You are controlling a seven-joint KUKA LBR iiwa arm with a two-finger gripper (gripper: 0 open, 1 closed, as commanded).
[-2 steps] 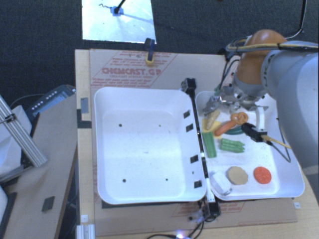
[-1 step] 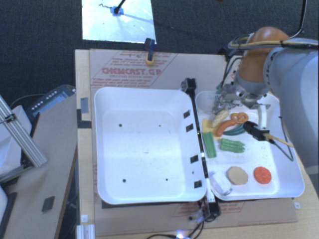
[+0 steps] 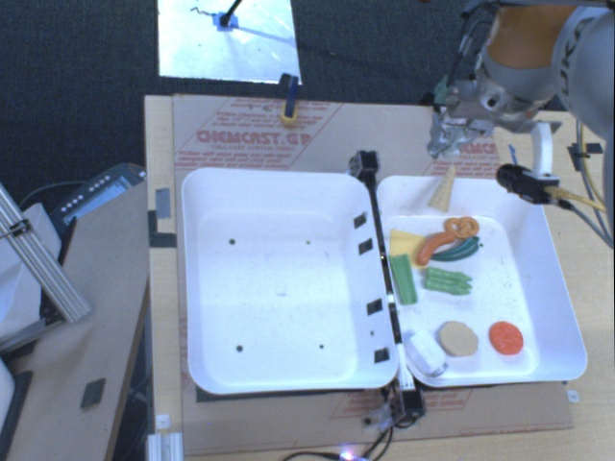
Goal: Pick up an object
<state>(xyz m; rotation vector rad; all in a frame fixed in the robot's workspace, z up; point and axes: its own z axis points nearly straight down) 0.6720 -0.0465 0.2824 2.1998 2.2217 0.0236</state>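
Two white bins side by side; left bin bare, right bin has all the toy food. Arm comes in from far right, gripper hanging over the far rim of the right bin, nothing between its fingers; can't tell if they're wide or narrow at this angle.

Candidates, big to small:
- Green flat stick, left side of right bin, just beside the divider. Stiff, light prob.; wall crowds one finger.
- Yellow wedge, touching the stick's far end. Flat, hard to get under.
- Dark green pod w/ orange curl across it, mid bin. Tangled pair, may shift together.
- Green ridged piece, apart from others. Best bet imo: pinch across the short width.
- Tan disc and red disc, near side. Low, slick-looking plastic, edges only.
- White lump, near left corner, hemmed in.
- Cone, far edge, nearest the gripper. Tapered, so likely to squirt out; grab at the wide end.
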